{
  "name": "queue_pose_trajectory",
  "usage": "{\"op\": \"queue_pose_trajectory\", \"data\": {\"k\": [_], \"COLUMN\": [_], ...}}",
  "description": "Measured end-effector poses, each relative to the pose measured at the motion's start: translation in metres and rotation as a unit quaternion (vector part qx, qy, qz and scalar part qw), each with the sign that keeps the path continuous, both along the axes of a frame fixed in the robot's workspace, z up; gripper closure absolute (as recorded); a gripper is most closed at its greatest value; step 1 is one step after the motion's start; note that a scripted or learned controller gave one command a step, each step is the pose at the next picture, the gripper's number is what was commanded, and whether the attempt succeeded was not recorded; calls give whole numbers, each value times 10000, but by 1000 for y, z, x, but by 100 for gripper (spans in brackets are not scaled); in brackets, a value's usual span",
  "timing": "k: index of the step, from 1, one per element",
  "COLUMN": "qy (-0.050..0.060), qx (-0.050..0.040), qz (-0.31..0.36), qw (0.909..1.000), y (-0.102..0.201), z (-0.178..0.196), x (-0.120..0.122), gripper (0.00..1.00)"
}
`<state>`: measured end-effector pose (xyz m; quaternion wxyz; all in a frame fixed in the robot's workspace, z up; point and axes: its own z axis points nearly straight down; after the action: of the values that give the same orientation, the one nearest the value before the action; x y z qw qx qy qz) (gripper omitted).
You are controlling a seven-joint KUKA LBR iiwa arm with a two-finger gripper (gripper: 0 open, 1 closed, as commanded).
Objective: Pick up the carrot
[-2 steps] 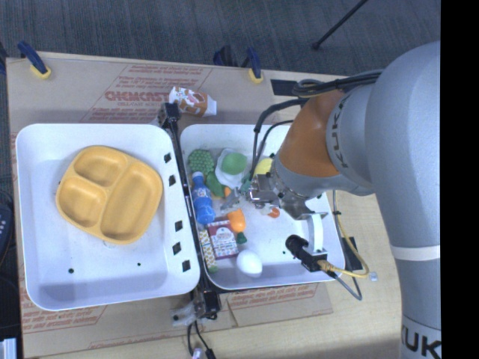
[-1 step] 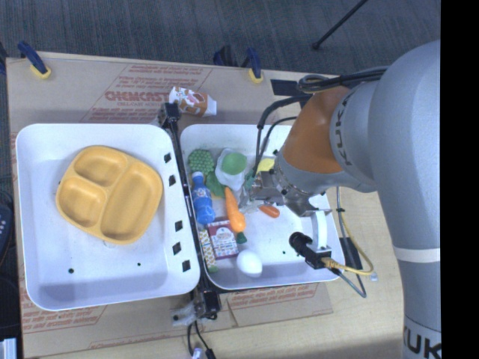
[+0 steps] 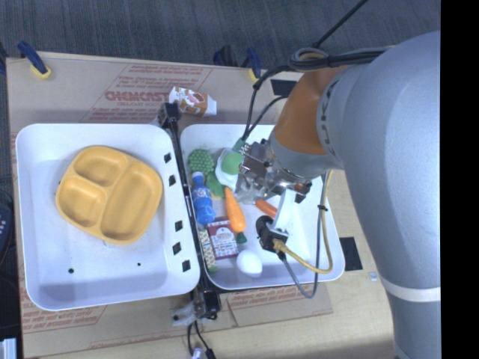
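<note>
While the carrot (image 3: 235, 212) lies free in the right bin (image 3: 329, 264), between the blue bottle (image 3: 201, 198) and the claw (image 3: 253, 176), this looks like the approach step, not yet a grasp. Claw hangs just beside the carrot's upper end, over the green things, and nothing orange sits in it; whether it's open or closed I cannot tell. Next move needs a shift toward the carrot's middle, lined up across its length, then a descent clear of the red carton (image 3: 221, 241) and egg (image 3: 249, 262).
</note>
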<state>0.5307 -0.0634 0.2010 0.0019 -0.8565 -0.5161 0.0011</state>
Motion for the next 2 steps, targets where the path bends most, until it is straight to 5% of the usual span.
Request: {"op": "queue_pose_trajectory", "data": {"k": [1, 2], "qy": [7, 22], "qx": [-7, -8], "qz": [-1315, -2832], "qw": [9913, 9590], "y": [15, 29], "z": [57, 43], "x": [36, 19], "gripper": [100, 100]}}
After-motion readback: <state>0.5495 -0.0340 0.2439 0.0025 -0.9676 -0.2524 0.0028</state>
